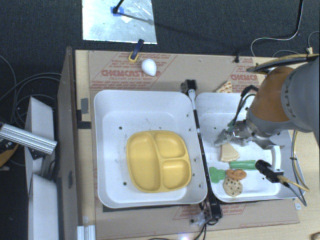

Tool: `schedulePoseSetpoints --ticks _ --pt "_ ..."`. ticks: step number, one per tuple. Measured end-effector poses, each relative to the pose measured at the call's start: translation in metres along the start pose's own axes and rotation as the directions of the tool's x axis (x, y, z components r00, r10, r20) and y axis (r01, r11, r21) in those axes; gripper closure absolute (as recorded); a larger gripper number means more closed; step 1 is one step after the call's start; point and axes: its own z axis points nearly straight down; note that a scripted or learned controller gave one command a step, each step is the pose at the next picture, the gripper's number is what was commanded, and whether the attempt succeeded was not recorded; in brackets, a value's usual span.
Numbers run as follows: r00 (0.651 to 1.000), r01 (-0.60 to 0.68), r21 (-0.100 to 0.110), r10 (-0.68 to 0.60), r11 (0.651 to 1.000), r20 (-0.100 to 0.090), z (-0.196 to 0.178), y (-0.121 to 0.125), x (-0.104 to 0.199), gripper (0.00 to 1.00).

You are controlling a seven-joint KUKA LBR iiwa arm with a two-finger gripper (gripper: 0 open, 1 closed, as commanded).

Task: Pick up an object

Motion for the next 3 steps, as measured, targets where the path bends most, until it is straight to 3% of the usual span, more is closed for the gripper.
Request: schedulePoseSetpoints --ticks 1,2,3 --pt "1.000 -0.001 0.004 0.001 1.000 -0.001 -0.004 -0.040 0.022 0.00" --pt "1.000 0.000 -0.002 0.000 1.000 0.001 -0.015 -0.037 0.021 1.00" --pt "1.000 0.010 -0.017 -0.010 1.000 0.000 -0.111 0.041 0.078 1.00"
